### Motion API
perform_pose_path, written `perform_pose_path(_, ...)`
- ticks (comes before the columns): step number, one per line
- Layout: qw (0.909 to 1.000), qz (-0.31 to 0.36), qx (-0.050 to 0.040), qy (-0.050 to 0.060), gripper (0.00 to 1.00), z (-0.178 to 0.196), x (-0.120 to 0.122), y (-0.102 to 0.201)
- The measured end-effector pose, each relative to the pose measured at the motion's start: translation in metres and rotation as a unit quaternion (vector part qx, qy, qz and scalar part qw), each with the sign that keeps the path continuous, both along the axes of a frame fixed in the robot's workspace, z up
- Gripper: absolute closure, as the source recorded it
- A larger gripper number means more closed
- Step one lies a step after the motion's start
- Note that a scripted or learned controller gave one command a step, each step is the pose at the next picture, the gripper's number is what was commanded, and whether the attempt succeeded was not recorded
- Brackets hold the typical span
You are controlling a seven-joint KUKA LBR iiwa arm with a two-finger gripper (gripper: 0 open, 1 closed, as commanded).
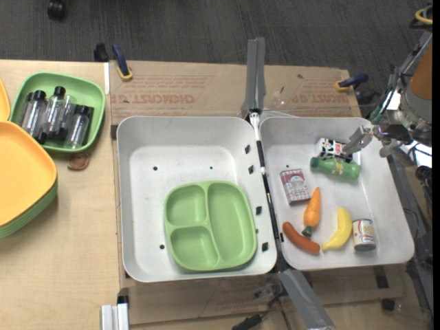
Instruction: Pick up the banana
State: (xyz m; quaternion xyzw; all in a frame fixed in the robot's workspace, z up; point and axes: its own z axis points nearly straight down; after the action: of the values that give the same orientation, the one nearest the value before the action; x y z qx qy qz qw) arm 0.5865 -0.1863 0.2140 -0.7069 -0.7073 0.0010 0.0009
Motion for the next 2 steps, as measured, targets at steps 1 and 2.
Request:
perform_pose_path(1,1.0000,0.000,0.0000,0.000,0.00,0.0000,0.0000,0.0000)
perform_pose_path(2,1.0000,0.000,0.0000,0.000,0.00,0.0000,0.0000,0.0000)
